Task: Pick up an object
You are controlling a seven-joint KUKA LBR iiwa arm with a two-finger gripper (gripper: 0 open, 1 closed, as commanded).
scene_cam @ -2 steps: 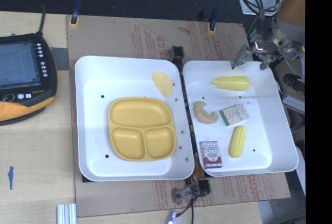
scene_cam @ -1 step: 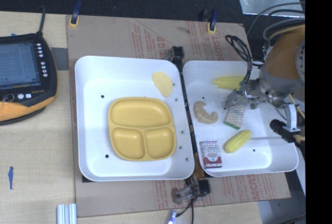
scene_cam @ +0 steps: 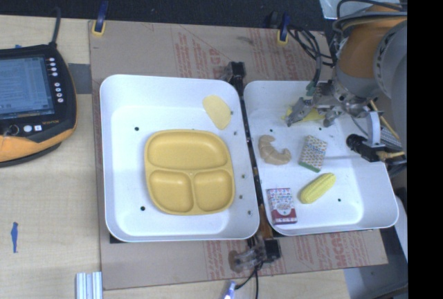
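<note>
Reaching in from the right, the arm (scene_cam: 370,48) holds its gripper (scene_cam: 313,113) low over the far end of the right bin (scene_cam: 360,218). The jaws stand apart, and nothing sits between them that can be made out for sure. A bit of something yellow (scene_cam: 296,111) peeks out just under the gripper, touching or nearly touching it, so this is likely the thing the robot is going for. It is too hidden to tell what it is.

The other toys in the right bin lie loose so the robot can choose any one. A tan curved piece (scene_cam: 274,151) rests near the middle wall. A small patterned card (scene_cam: 313,152) lies beside it, tilted. A yellow corn cob (scene_cam: 317,187) lies nearer the front, and a red and white box (scene_cam: 281,205) sits flat at the front corner.

The left bin (scene_cam: 121,218) holds a big yellow tray (scene_cam: 188,171) with three parts, and a pale yellow slice (scene_cam: 217,111) beside it. A tablet (scene_cam: 31,100) rests on the bench, well apart from the bins.
</note>
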